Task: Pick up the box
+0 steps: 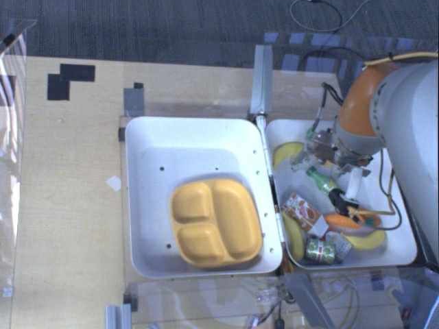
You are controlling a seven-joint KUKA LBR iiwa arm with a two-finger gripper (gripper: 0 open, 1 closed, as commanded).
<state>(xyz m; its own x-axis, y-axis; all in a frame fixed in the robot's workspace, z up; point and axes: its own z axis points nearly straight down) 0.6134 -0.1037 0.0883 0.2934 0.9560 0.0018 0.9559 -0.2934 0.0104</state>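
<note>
Just fingers (319, 157) above the box (304, 213)

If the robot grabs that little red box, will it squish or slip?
The red box looks like thin printed carton, so it may dent if squeezed. It lies flat among a green can and bananas, so it probably won't roll, though its glossy-looking surface might slip.

bulky grey arm (411, 122), orange band above the wrist, black cables trailing.

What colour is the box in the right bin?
The box is mostly red-brown with white patches and print, seen in the camera view.
</note>
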